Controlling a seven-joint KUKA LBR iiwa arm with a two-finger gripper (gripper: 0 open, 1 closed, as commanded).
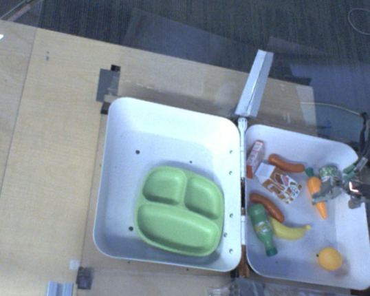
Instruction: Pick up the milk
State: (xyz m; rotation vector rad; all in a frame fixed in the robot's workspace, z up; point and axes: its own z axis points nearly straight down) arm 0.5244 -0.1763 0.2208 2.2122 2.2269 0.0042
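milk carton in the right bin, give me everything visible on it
The milk carton is a small flat box, white with red-orange printed patches, apparently cardboard. It lies on its side on the floor of the right bin, toward the back left, turned at a slant. A hot dog lies just behind it and another just in front; contact cannot be judged. The gripper is off to its right, not on it.

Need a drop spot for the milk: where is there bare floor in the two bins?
Left bin: bare floor behind and left of the green tray. Right bin: a small bare patch between banana, orange and carrot. Crowded along its left wall, around the milk carton, sausages and green bottle.
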